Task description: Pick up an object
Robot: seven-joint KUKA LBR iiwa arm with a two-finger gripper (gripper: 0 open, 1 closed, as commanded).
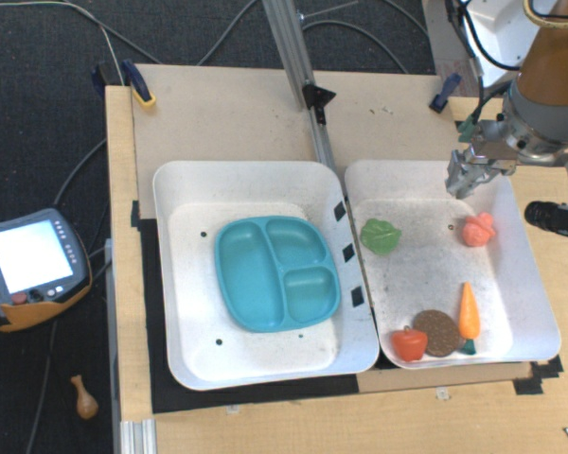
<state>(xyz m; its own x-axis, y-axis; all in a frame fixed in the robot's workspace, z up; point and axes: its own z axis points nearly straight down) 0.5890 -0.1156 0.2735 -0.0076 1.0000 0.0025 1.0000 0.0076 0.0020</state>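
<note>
The right bin (398, 183) holds a green leafy toy (380, 236) at its left, a pink strawberry-like toy (477, 230) at its right, and near the front an orange carrot (468, 312), a brown round piece (439, 331) and a red tomato (409, 344). My gripper (464, 180) hangs over the bin's back right part, just above and left of the pink toy. Nothing shows between its fingers.
The left bin (185, 253) carries a teal divided plate (276, 272). A metal post (293, 45) rises behind the bins. A teach pendant (28, 268) lies left of the bench, and a blue clamp (137, 83) sits at the back left corner.
</note>
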